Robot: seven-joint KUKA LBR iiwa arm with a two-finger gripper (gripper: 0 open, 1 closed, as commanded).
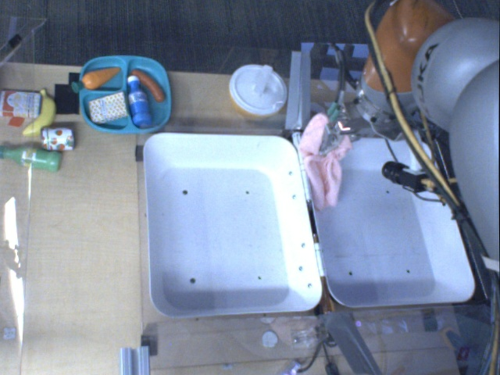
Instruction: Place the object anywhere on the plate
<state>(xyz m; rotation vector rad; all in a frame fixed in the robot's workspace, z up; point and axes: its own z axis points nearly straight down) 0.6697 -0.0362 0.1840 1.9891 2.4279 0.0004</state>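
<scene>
We held the pink cloth (324,170) pinched in our gripper (338,125), it hung just below over the edge between both bins, and we judged that the carry step needed next a move far left to the plate (160,92).

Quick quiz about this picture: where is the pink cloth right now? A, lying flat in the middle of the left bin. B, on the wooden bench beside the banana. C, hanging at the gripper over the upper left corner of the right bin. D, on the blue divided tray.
C: the pink cloth dangles from the gripper at the upper left corner of the right bin.
</scene>
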